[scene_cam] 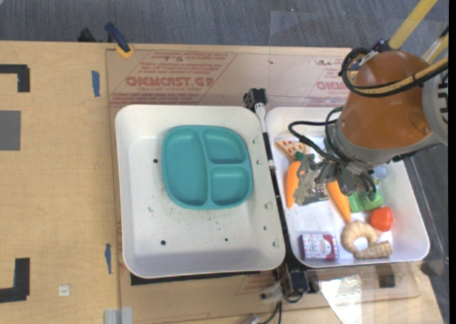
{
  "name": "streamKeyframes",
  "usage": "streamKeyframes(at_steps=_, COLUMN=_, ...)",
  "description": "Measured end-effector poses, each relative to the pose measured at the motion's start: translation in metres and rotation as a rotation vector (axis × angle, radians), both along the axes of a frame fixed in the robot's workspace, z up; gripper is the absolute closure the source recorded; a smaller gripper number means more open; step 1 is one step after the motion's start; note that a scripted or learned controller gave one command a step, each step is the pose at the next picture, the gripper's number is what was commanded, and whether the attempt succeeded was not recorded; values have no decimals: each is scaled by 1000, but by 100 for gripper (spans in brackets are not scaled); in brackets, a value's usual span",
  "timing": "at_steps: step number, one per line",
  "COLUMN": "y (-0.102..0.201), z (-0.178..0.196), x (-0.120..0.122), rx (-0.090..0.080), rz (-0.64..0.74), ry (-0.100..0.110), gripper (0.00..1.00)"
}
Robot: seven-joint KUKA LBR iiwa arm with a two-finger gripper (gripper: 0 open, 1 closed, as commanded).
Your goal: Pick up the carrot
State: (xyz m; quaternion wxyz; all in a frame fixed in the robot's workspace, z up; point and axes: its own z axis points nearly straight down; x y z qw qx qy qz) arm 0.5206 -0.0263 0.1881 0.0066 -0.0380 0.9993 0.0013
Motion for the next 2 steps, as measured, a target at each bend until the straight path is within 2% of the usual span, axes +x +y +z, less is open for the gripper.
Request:
streamKeyframes(at_steps=1, y=-35, z=49, x=10, rx=-1, rz=-173, ry=2, gripper=100)
streamKeyframes(at_steps=2, y=54, z=-4, x=-20, rx=2, rz=-366, ry=13, gripper=100)
